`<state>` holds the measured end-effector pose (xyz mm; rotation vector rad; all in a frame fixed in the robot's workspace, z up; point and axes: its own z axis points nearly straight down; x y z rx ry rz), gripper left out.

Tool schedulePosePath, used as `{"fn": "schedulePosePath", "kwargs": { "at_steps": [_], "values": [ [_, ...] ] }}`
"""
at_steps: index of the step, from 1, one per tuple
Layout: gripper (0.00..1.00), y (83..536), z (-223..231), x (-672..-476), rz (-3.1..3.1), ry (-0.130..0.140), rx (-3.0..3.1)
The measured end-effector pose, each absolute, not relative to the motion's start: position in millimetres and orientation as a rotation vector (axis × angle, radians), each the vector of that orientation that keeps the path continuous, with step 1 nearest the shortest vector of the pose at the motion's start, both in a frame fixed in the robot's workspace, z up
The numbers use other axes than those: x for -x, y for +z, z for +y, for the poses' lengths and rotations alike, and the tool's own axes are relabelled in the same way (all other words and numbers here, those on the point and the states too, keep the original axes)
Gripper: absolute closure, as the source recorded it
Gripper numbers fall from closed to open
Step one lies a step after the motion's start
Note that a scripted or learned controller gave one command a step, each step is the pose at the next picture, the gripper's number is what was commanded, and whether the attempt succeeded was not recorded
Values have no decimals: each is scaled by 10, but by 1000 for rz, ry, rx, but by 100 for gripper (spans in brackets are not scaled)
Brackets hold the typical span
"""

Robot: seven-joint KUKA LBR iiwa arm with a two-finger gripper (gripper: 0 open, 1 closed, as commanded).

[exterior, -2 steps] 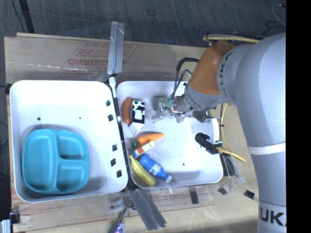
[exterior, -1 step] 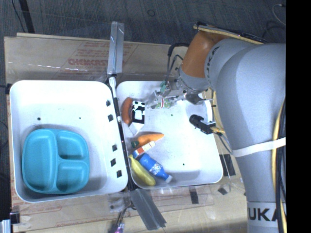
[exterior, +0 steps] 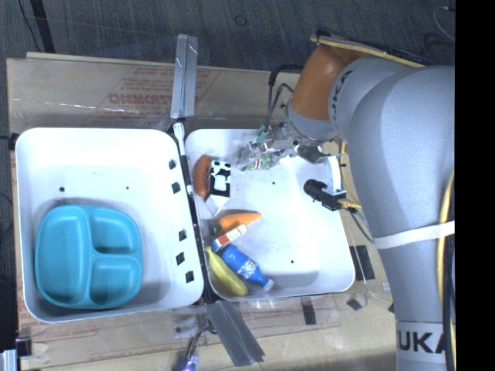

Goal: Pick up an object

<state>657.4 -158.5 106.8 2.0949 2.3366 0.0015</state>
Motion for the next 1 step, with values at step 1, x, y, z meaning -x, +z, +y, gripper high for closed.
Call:
{"fn": "schedulePosePath", "kwargs": {
  "at_steps": [1],
  "values": [
    [100,1984,-936,-6230,2310,-1,-2132]
  ]
}}
